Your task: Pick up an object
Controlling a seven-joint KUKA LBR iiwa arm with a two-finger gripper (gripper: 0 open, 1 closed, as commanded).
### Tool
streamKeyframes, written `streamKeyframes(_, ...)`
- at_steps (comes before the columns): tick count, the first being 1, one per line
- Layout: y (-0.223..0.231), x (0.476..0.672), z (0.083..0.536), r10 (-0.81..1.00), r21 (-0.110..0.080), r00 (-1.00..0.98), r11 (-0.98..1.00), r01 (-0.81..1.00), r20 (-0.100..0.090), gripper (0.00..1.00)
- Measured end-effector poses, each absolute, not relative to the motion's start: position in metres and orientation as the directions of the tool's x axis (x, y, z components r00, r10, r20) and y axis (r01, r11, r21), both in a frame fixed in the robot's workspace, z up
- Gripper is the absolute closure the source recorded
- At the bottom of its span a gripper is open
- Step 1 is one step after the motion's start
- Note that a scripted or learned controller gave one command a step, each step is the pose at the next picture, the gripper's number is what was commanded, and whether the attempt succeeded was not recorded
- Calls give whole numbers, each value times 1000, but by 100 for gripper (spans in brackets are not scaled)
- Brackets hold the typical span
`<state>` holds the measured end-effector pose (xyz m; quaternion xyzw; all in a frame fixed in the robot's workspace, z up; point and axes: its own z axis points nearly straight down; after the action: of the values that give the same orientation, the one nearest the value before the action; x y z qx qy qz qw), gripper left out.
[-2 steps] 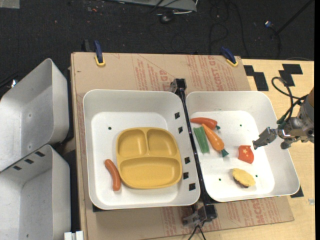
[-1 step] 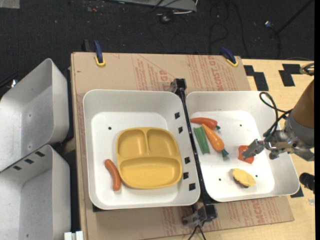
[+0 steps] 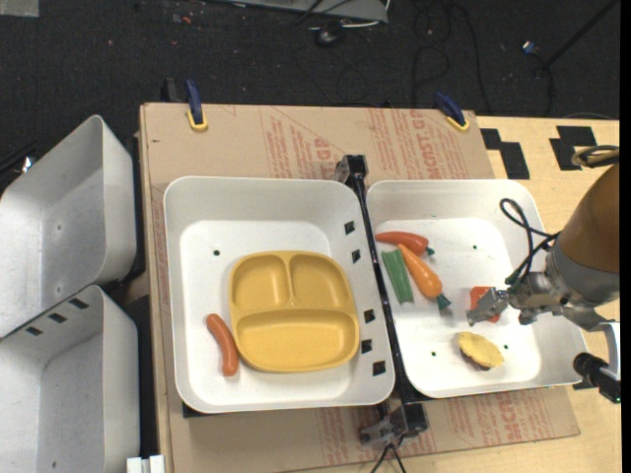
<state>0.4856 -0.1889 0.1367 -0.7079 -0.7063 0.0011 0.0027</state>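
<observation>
In the left bin (image 3: 187, 264) lay a sausage (image 3: 223, 344) beside the yellow tray (image 3: 293, 310). In the right bin (image 3: 513, 372), the carrot (image 3: 421, 271) pointed down-right. My gripper (image 3: 490, 305) was near a small red piece (image 3: 478, 295); whether it was open, I could not tell. I might close beside it and miss.

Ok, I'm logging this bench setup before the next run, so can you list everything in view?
Bins: 2, white, side by side on the bench, left and right.
Divided plate: 1, yellow, middle of the left bin.
Sausage: 1, orange-red, left bin, beside the plate's left edge.
Chilli: 1, red, right bin, upper left.
Green stick: 1, right bin, below the chilli.
Carrot: 1, orange, beside the green stick.
Yellow item: 1, right bin, near the front.
Clamps: 2, blue and yellow, back edge of the board, and.
Spare bins: 2, white, far left.
Gripper: 1, red-tipped, over the right bin.
</observation>
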Motion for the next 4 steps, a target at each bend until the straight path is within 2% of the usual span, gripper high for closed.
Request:
streamKeyframes(1, -188, 485, 90, 1000, -4, 2, -2, 1000, 2, 0)
streamKeyframes(2, -188, 486, 102, 1000, 0, 3, -3, 1000, 0, 100)
streamKeyframes(4, -175, 486, 217, 1000, 6, -4, 4, 1000, -2, 100)
